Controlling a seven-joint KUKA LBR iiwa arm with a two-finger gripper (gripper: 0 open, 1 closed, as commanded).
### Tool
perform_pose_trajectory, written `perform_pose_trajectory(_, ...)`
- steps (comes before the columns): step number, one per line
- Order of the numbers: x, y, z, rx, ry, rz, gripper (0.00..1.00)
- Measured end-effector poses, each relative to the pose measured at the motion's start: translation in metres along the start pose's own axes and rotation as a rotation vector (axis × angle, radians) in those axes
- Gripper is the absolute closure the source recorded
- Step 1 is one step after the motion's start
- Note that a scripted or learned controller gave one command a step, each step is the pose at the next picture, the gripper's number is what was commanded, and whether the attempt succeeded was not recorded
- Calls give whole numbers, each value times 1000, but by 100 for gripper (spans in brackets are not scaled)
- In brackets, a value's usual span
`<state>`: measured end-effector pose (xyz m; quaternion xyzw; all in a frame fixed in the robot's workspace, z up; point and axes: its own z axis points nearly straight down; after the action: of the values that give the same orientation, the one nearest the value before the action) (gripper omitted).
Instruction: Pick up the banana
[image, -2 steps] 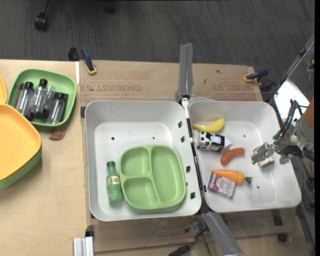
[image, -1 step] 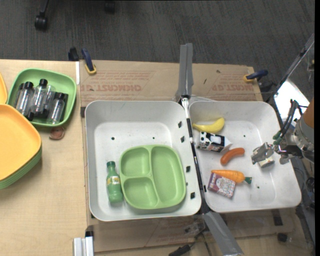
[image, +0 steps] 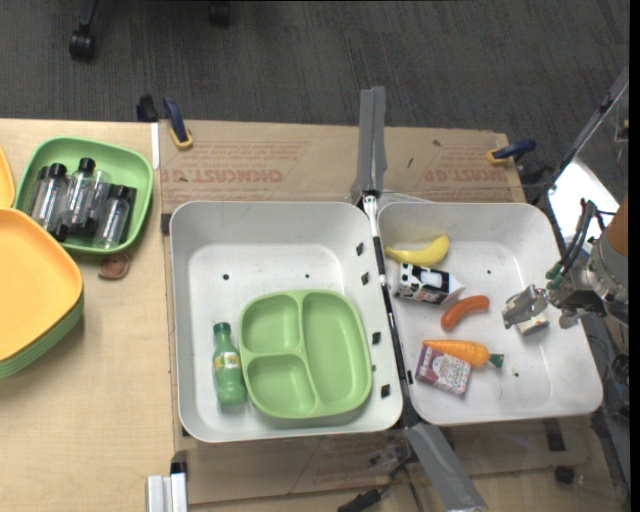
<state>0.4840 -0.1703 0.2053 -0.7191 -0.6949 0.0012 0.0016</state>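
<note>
A yellow banana (image: 420, 249) lies near the back left corner of the right bin (image: 560, 395), just behind a small black-and-white carton (image: 424, 285). My gripper (image: 528, 309) hovers over the right side of that same bin, well to the right of the banana and a bit nearer the front. Nothing sits between its fingers. The arm comes in from the right edge.
In the right bin also lie an orange sausage (image: 465, 310), a toy carrot (image: 460, 351) and a small purple box (image: 444, 373). The left bin (image: 195, 240) holds a green divided tray (image: 303, 353) and a green bottle (image: 229, 364). Orange plates (image: 35, 300) and a green dish of bottles (image: 85, 195) stand at far left.
</note>
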Motion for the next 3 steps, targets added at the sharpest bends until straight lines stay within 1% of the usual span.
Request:
perform_pose_trajectory(1, -38, 13, 28, -1, 0, 40, 0)
perform_pose_trajectory(2, 56, 78, 53, -1, -1, 38, 0)
perform_pose_trajectory(3, 79, 172, 31, -2, -3, 92, 0)
